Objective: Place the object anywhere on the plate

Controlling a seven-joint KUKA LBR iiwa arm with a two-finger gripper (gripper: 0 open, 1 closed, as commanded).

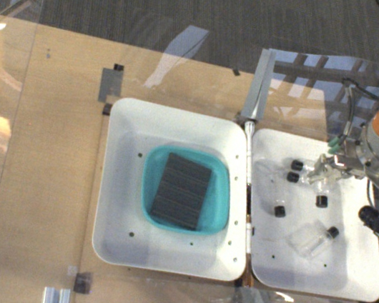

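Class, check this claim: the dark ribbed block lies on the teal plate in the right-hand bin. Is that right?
Not quite. The camera view shows the dark ribbed block lying on the teal plate in the left-hand bin, not the right-hand one. The rest stands.

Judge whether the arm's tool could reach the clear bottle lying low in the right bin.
Probably yes: the tool hangs over that same bin, and the clear bottle lies uncovered, apart from the other small bottles.

Nothing readable from where I'm sitting, honestly. No labels, brands or numbers that I can make out on the teal plate (220,189), the dark block (181,191) lying on it, or either white bin (120,171).
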